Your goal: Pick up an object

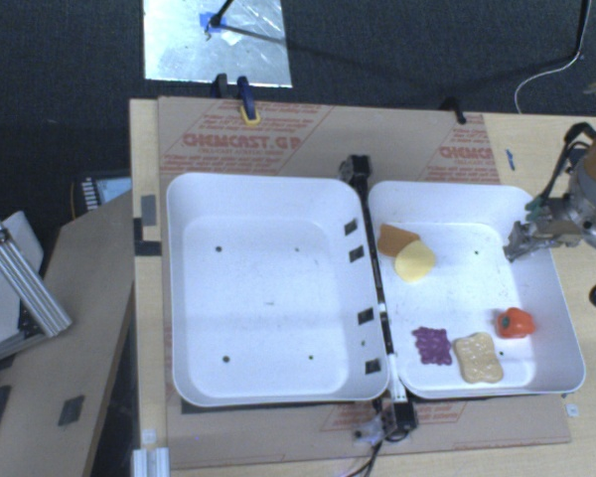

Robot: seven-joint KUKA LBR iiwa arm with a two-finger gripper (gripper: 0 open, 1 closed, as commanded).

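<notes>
Two white bins sit side by side on the tabletop (536,137), on a brown cardboard sheet (278,132) printed with red lettering. Left bin (184,266) shows just its bare floor with a few small dark dots. Right bin (561,351) holds five items: an orange wedge (393,238) near its far left corner, a yellow piece (415,261) touching the wedge on the near side, a purple grape bunch (432,345) near the front edge, a tan cracker (478,357) just beside the grapes toward the front right corner, and a red pepper (515,323) close to the right wall, a little beyond the cracker. Black clips (360,256) run along the wall where the two bins meet. Arm comes in from the right; gripper (521,237) is above the right bin's right edge, near its far right corner, well apart from every item. Nothing visible between its fingers; can't tell from this angle whether they're wide or narrow. Closest item to the gripper is the pepper, still lying on the bin floor. A blue and a yellow clamp (246,102) pin the far edge of the cardboard. Beyond the tabletop, a shiny metal plate (217,28) lies on dark carpet.
</notes>
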